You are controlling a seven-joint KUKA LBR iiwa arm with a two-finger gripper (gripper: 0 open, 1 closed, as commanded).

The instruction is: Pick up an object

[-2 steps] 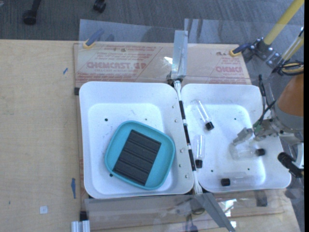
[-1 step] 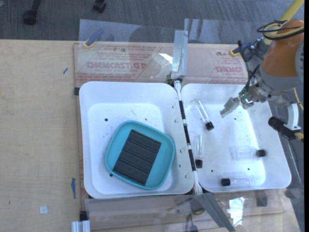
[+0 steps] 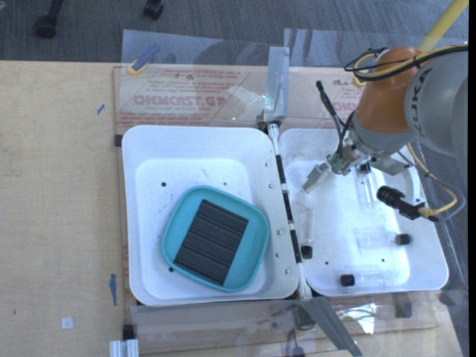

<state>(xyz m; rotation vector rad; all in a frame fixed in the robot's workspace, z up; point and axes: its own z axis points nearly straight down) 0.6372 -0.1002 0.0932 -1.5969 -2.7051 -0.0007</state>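
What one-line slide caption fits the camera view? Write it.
Robot arm reaches over the right bin, while a teal plate carrying a dark ribbed block sits in the left bin.

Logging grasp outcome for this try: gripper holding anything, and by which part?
Cannot tell. The gripper is low over the right bin, but its fingertips are too small and blurred to show anything between them. The teal tray lies in the left bin.

Office chair base [image 3: 97,6] on grey carpet at top left, beyond wooden bench [image 3: 52,199].
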